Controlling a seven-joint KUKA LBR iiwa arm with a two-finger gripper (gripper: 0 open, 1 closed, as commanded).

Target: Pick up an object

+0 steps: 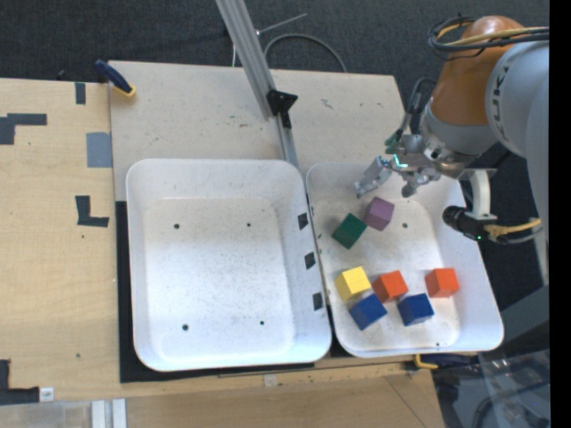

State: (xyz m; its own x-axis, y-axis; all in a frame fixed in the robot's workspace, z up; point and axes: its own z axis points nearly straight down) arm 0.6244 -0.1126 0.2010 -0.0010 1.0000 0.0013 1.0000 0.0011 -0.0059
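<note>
Purple cube (380, 212) just below tool (390, 180)

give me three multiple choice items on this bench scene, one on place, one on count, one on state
1. Which bin holds the blocks?
A. the left bin
B. the right bin
C. both bins

2. How many blue blocks lie there?
A. one
B. two
C. three

3. What is the claw doing?
A. hanging above the right bin's far end, holding no block
B. clamped on the yellow block
C. resting in the left bin

Answers:
1. B, all seven blocks sit in the right bin, none in the left bin.
2. B, one blue block and another blue block lie near the front.
3. A, the claw is above the purple block, with no block between its fingers.
</note>
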